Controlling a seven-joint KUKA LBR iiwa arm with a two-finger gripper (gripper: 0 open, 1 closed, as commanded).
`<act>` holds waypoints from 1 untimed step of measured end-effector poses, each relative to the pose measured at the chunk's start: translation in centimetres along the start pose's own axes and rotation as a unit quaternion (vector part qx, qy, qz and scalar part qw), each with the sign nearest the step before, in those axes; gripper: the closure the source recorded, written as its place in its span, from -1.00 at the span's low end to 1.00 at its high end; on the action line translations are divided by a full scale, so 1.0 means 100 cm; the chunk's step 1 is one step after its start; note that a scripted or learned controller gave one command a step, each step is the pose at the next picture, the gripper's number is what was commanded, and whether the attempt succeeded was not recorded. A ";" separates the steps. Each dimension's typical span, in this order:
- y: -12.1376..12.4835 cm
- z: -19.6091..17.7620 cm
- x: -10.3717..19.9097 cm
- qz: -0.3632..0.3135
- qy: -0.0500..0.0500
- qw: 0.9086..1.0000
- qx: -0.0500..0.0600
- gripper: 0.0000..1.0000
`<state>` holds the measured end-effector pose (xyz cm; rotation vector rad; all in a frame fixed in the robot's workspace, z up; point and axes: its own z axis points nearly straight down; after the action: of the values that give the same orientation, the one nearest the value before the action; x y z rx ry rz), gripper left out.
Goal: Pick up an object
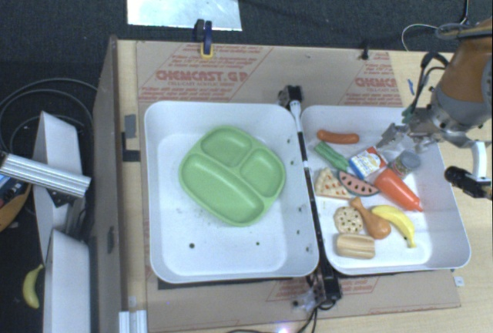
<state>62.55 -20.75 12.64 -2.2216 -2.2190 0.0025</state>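
The right bin holds several toy foods. Among them are a sausage, a green vegetable, a small blue and white carton, a pizza slice, a watermelon slice and a carrot. There are also a banana, a drumstick, a cookie and a bread roll. My gripper hangs over the bin's far right part, just above the carton and the carrot's top. It is open, with nothing between its fingers.
The left bin carries a green divided plate. A ridge between the bins separates them. The arm comes in from the right, and a black part sticks out near the right rim.
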 end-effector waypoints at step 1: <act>-0.017 0.021 0.016 -0.003 -0.005 1.000 -0.011 -1.00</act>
<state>60.84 -19.18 10.57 -2.2323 -2.2416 -0.0113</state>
